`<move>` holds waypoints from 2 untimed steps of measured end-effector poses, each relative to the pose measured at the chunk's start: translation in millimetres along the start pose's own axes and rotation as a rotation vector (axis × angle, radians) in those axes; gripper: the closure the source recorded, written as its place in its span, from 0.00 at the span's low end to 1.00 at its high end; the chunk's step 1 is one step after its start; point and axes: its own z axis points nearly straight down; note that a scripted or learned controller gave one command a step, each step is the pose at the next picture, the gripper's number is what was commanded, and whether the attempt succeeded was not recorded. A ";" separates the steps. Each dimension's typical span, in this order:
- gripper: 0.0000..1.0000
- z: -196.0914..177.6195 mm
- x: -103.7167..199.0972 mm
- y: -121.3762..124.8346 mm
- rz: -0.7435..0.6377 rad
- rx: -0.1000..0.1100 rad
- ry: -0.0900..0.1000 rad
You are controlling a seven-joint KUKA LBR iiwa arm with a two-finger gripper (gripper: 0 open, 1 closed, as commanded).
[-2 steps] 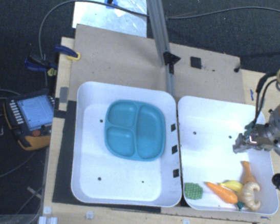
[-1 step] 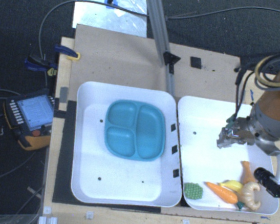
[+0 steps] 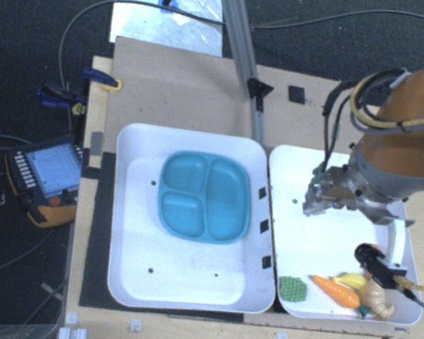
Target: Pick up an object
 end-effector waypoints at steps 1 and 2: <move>1.00 15.0 50.0 11.3 0.001 0.002 0.000; 1.00 10.8 106.1 15.4 0.000 0.001 0.001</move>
